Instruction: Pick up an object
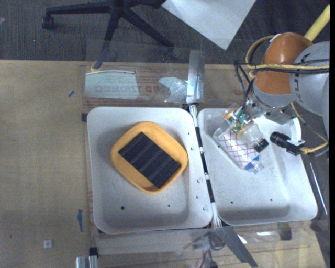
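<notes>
right now gripper point(239, 121) sits at far end of clear bag point(242, 144), long axis running near-right; finger state unclear

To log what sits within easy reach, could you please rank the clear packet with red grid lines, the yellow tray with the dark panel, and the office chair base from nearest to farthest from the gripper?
1. Clear packet: right bin, directly beneath the gripper.
2. Yellow tray: middle of the left bin.
3. Chair base: on the floor beyond the bench, top left.
</notes>
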`<state>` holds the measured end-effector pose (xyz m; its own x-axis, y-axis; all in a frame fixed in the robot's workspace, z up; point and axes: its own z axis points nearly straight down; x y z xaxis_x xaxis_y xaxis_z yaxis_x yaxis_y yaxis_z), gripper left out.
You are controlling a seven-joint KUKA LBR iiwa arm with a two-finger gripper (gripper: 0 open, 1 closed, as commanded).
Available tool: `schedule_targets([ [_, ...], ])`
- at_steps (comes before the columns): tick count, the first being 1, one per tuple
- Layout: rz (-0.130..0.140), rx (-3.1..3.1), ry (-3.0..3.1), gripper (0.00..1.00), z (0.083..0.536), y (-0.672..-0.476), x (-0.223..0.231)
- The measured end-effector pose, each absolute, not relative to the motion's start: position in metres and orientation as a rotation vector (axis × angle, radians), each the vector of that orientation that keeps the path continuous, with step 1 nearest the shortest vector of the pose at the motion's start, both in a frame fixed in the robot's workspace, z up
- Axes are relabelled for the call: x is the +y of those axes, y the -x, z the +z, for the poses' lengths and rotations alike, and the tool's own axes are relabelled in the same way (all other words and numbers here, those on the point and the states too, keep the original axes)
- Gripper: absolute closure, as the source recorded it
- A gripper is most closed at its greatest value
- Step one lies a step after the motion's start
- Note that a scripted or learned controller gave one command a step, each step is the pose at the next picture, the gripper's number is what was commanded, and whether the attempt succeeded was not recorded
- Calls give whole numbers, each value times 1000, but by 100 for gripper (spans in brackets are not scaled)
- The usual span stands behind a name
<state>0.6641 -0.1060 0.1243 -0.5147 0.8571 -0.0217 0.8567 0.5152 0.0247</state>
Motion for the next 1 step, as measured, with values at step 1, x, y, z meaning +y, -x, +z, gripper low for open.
schedule_targets([
  [1,2,2855,-1297,100,186,-668,-86],
])
